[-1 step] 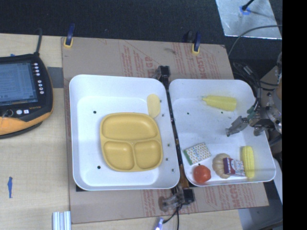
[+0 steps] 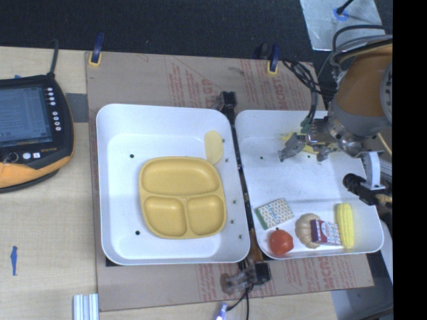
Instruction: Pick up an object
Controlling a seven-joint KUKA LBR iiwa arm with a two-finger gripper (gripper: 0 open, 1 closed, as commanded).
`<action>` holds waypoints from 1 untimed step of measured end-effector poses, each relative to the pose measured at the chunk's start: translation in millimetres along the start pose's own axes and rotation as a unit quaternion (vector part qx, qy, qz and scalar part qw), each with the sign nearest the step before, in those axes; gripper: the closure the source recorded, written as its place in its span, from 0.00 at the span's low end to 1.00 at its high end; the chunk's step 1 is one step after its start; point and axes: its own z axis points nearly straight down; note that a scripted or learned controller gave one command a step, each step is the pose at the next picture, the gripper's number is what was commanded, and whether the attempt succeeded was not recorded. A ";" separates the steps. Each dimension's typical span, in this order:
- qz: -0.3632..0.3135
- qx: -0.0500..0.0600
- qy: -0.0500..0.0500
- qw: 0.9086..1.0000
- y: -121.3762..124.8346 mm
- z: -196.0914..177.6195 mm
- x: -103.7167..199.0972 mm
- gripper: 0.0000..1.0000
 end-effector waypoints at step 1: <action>0.002 -0.001 0.001 1.000 65.4 9.2 -31.4 0.00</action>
